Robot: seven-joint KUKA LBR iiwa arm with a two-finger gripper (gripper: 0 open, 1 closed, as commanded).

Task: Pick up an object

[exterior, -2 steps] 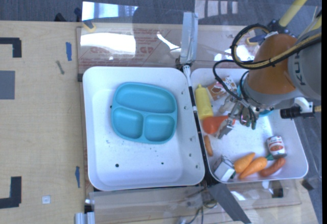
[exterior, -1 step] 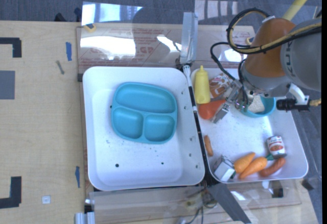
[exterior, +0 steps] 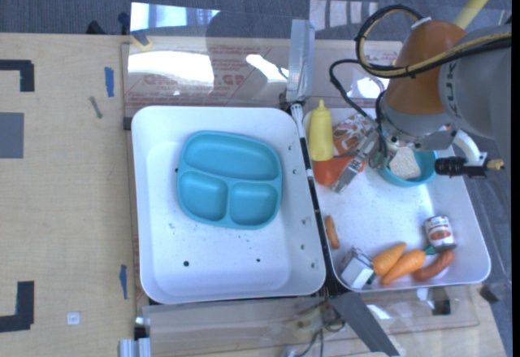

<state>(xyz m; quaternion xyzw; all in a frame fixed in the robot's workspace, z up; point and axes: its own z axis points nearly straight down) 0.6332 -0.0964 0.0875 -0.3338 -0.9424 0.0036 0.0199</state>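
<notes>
No object is lifted yet, as far as I can judge. The candidates all lie in the right bin (exterior: 467,209): a yellow bottle (exterior: 321,132) against the left wall, an orange piece (exterior: 329,172) just below it, a small blue bowl (exterior: 410,167), a red-labelled can (exterior: 439,231), carrots (exterior: 398,262) and a sausage (exterior: 331,232) near the front. The gripper (exterior: 366,156) sits low between the bottle and the bowl. I cannot tell its opening or whether it has anything. The wrist hides the bin's back corner. The left bin (exterior: 154,209) carries a blue divided plate (exterior: 230,179).
</notes>
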